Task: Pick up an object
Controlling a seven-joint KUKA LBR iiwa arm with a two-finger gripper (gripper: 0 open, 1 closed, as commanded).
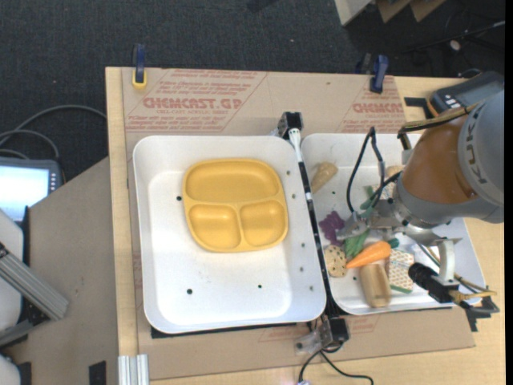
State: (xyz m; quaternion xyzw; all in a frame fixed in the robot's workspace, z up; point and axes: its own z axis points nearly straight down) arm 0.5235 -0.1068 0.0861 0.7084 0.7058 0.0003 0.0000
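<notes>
The right bin [341,147] holds several toy foods. An orange carrot [369,254] lies near its middle, with a purple piece [331,225] and green pieces [355,237] just left of it. A speckled cookie [335,261] and a tan wooden cylinder [373,285] lie toward the front, beside a pale waffle-like piece [400,270]. A beige piece [323,175] rests at the back left. My gripper [383,224] reaches down into this bin just above the carrot and the green pieces, largely hidden under the grey and orange wrist.
The left bin [160,239] bears a yellow divided plate [236,203]. A black divider rail [307,207] runs between the two bins. Blue clamps [140,64] hold the cardboard base at the back. Cables loop over the right bin's back.
</notes>
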